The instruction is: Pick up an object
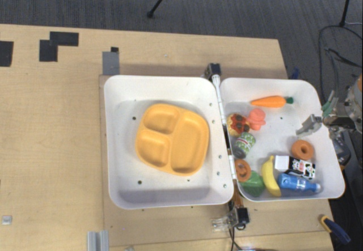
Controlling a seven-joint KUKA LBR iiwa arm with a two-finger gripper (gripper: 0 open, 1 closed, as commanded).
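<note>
Toys fill the right bin (317,97): a carrot (267,102) at 12 o'clock, a donut (303,149) at 3 o'clock, a blue bottle (299,186) at 5 o'clock. The gripper (311,124) hangs above the donut, touching nothing; I cannot tell how wide it is.

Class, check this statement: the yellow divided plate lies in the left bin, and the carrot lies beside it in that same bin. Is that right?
Not quite. The yellow divided plate does lie in the left bin, but the carrot lies in the right bin, near its far edge. The camera view shows this.
</note>
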